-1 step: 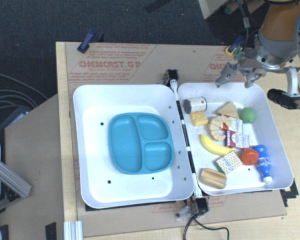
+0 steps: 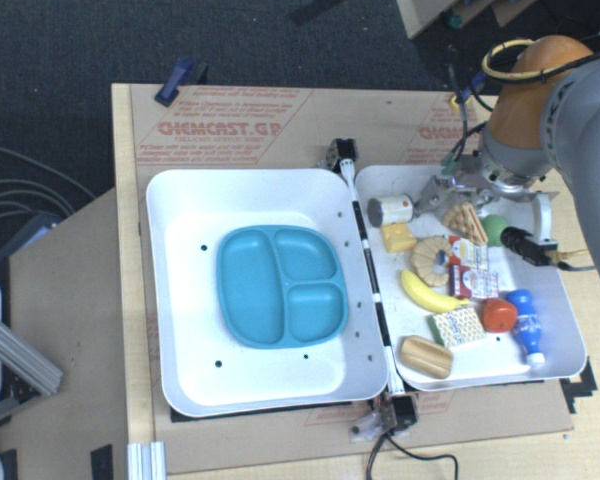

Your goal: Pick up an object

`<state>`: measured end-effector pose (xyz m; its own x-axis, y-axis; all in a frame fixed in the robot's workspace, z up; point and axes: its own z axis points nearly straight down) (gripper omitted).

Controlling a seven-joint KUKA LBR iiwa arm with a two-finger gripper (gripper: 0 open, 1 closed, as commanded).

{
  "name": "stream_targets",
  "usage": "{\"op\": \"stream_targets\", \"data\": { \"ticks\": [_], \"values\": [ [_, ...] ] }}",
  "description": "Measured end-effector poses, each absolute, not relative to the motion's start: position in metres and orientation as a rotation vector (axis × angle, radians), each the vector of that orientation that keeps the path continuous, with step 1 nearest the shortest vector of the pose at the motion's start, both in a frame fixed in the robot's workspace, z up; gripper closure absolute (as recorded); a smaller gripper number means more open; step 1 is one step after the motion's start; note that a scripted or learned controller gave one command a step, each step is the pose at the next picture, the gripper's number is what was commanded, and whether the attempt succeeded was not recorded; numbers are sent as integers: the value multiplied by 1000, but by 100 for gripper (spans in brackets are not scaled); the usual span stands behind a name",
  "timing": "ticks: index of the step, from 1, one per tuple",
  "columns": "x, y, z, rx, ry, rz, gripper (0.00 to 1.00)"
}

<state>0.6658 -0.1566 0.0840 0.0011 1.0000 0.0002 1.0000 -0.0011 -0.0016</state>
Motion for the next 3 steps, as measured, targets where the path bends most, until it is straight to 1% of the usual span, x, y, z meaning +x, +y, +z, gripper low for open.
{"op": "stream_targets", "data": {
  "ticks": [1,2,3],
  "values": [
    [667,-100,85,-2218,-2221,1,0],
    [602,-96,84,-2221,-2219,2,0],
    [603,-95,95,-2223,-2219,-1,100]
  ]
}}
